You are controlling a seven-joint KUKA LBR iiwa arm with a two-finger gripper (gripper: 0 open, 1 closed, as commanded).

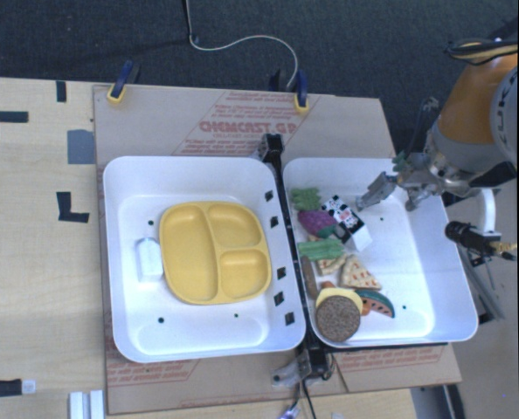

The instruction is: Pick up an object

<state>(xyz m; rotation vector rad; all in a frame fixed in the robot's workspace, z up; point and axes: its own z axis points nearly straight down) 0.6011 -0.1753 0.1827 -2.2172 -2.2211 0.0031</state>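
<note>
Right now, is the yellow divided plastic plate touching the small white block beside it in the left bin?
Touching, it seems: the camera view shows the yellow divided plastic plate with its left rim against the small white block, no gap visible.

A light wooden bench [32,260] carries a brown cardboard sheet [242,120], and two white bins [124,182] sit side by side on it.

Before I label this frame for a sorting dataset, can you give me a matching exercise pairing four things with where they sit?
Things:
1. yellow divided plate
2. round brown disc
3. gripper
4. small white block

Places:
A. front edge of the right bin
B. middle of the left bin
C. above the right bin's back half
D. left bin, beside the plate's left edge

Pairs: 1-B, 2-A, 3-C, 4-D
</note>
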